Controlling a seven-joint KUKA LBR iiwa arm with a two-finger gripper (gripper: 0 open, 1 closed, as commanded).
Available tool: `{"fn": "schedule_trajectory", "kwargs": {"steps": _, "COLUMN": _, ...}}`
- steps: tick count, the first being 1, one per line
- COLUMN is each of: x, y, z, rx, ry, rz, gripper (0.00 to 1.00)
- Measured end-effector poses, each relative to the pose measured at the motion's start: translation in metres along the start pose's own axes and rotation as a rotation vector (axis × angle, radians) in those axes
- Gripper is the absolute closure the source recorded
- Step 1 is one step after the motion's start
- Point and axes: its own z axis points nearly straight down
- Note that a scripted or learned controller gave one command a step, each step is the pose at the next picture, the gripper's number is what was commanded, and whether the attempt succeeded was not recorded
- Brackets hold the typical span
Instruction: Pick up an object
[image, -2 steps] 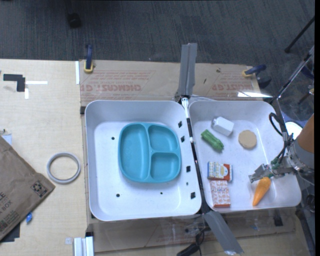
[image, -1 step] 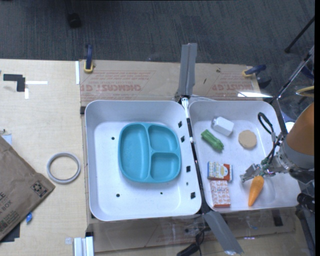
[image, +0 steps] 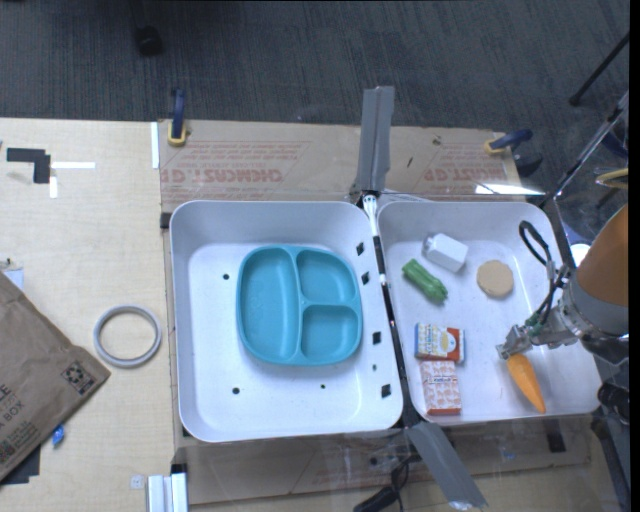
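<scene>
The right bin (image: 520, 215) holds a white block (image: 446, 251), a green pickle-like piece (image: 424, 280), a tan round cookie (image: 495, 279), two small red-and-white snack packs (image: 439, 343) (image: 441, 387) and an orange carrot (image: 527, 382). My gripper (image: 517, 343) is low at the bin's right side, just above the carrot's top end. The arm's orange band (image: 608, 262) shows at the right edge. The fingers look close together, with nothing visibly held between them.
The left bin (image: 190, 300) carries a teal divided plate (image: 300, 303). A roll of tape (image: 127, 334) and a cardboard box (image: 35, 380) lie on the bench to the left. A black cable (image: 536, 243) loops over the right bin's far corner.
</scene>
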Motion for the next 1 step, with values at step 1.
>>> {"fn": "schedule_trajectory", "kwargs": {"steps": 1, "x": 0.0688, "y": 0.0344, "z": -0.1362, "rx": 0.001, "ry": -0.001, "rz": 0.109, "gripper": 1.0}}
